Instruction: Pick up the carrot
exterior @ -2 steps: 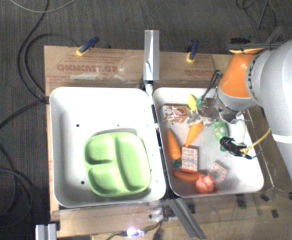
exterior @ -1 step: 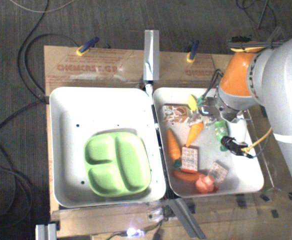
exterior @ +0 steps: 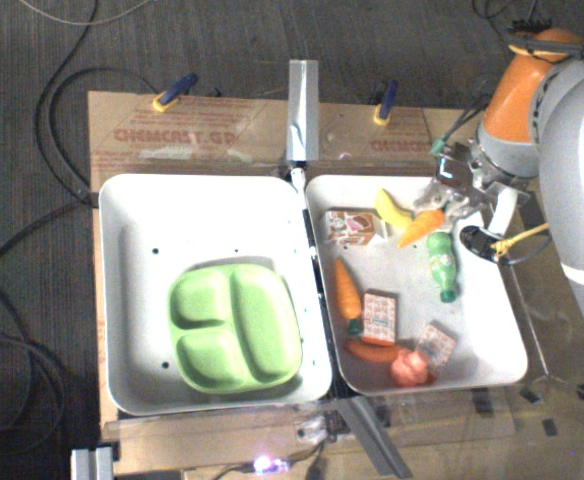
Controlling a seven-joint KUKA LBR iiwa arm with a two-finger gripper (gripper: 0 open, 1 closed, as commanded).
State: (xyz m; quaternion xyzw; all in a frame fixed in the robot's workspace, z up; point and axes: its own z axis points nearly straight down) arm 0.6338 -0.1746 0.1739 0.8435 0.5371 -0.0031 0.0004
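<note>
1. Carrot (exterior: pixel 346 288): a long orange taper in the right bin (exterior: pixel 512 368), near its left wall. The thin end points up-view, and there is a dark green nub at the lower end.
2. It looks like moulded toy plastic, so probably light, stiff and smooth, and it may roll or squirt out of a pinch. The best hold is across the thicker lower half, closing across its width.
3. Neighbours are close. A small printed carton (exterior: pixel 379 316) sits just beside its lower end, and a red sausage-like piece (exterior: pixel 371 350) lies below it. A printed box (exterior: pixel 352 226) sits above the tip.
4. A second orange tapered piece (exterior: pixel 419 227), possibly also a carrot, lies up-view between a yellow banana (exterior: pixel 392 208) and a glossy green bottle (exterior: pixel 442 265).
5. Gripper (exterior: pixel 454 194): it hovers at that second piece's thick end. I cannot tell whether it is open or closed, or whether it holds anything.
6. Left bin (exterior: pixel 132 228): it holds a matte green divided plate (exterior: pixel 235 328).
</note>
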